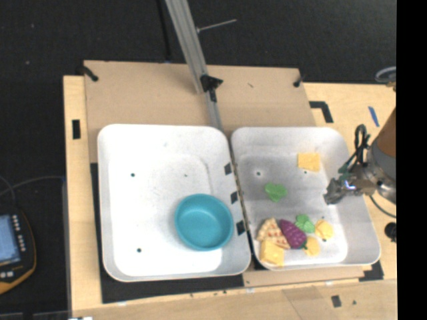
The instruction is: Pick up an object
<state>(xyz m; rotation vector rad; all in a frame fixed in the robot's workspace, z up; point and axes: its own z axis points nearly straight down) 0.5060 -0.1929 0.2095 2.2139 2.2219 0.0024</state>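
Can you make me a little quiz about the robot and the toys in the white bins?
1. True or false: the blue bowl sits in the left bin.
2. Which is farthest from the toy pile in the right bin? A) the purple toy B) the yellow square C) the green piece
3. The gripper is over the ____ bin.

Key: 1 true. 2 B, it lies alone near the bin's far side. 3 right, near its right side.

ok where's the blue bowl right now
The blue bowl sits in the left bin, at its near right corner, beside the divider from the right bin.
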